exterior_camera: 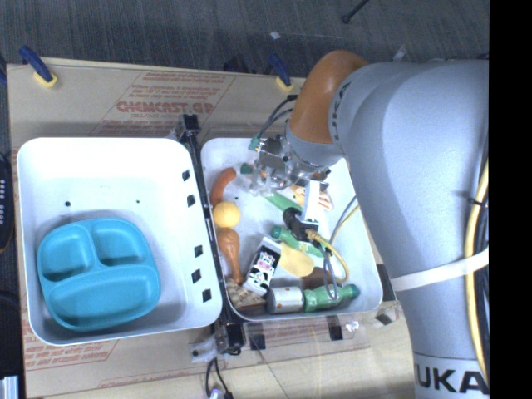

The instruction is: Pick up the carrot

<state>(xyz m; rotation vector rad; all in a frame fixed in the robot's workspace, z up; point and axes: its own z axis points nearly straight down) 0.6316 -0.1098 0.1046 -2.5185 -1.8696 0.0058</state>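
One gripper (281,171), low over the far part of the right bin (362,256). Open or closed: cannot tell, with metal parts and cables crowding the tip and green and white scraps (293,196) directly beneath. Cannot make out anything held.

Just left of the gripper, a curved reddish-orange piece (221,184), close to the bin's left wall. Nearer the camera, touching or nearly touching it, a round yellow fruit (226,215). Below that again, the carrot (229,248): orange-brown, broad at its far end and tapering toward the near end, lying along the left wall of the right bin, apart from the gripper, with the yellow fruit between the two.

Right beside the carrot, a small black-and-white carton (265,268), tilted. Beside the carton, a pale yellow piece (298,263). Along the near wall, a green bottle (322,296) on its side, metal-coloured end pointing left. Looping over this clutter, yellow and dark cables (331,248) from the wrist.

Above the gripper, the orange band (320,98), then the thick grey arm (416,181) covering the right side of the bin, a white strap across its lower part.

In the left bin (50,160), a blue divided tray (98,273) at the near left corner, well apart from everything else. Under both bins, a printed cardboard sheet (166,98), held at the far edge by blue clamps (37,66).
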